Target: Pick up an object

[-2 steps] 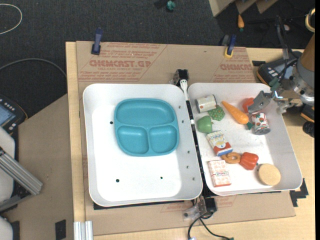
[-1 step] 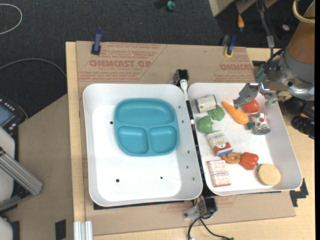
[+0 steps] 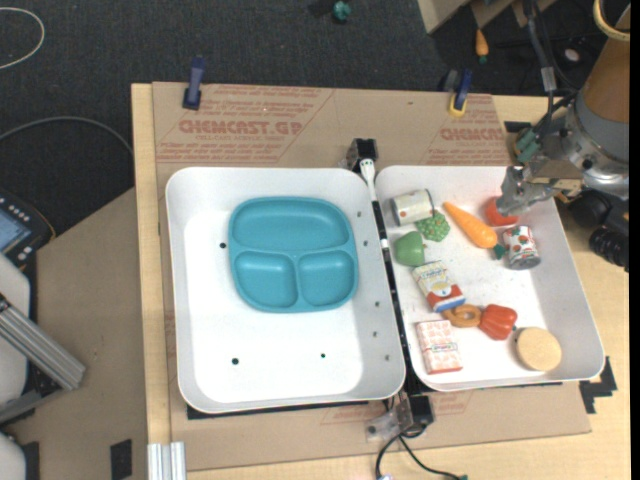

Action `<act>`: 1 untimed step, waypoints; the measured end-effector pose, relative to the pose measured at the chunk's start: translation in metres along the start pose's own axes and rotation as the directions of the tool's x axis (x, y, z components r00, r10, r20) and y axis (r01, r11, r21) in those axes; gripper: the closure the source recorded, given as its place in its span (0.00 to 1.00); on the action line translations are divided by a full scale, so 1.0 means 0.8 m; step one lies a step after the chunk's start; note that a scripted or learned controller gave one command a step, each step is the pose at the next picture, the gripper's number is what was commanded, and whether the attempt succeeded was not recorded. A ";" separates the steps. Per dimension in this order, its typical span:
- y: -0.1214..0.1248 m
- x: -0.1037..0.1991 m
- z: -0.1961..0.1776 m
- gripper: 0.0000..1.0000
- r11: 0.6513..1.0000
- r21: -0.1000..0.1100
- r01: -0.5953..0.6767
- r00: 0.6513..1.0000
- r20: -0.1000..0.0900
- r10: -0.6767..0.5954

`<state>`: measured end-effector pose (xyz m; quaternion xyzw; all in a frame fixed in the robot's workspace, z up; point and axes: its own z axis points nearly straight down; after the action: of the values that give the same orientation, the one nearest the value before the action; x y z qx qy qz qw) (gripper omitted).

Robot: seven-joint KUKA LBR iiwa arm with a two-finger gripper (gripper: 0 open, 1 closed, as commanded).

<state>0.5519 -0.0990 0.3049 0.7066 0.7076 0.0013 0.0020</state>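
I see my gripper [image 3: 512,200] low over the red toy [image 3: 497,211] at the back of the right bin [image 3: 583,320], I cannot tell its state, and the toy looks small, light and hard, best pinched across its middle.

You've got open floor around the teal three-compartment plastic plate [image 3: 293,253] in the left white bin [image 3: 190,298]; the right white bin [image 3: 580,313] is crowded with small toys.

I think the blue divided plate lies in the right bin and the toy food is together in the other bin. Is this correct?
Not quite. The camera view shows the blue divided plate in the left bin, not the right one. The toy food, such as the carrot, is together in the other bin, the right bin.
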 end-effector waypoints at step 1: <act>-0.046 0.036 0.036 1.00 1.000 0.010 0.000 1.000 -0.004 0.000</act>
<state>0.5152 -0.0699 0.2758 0.7064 0.7078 -0.0010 -0.0028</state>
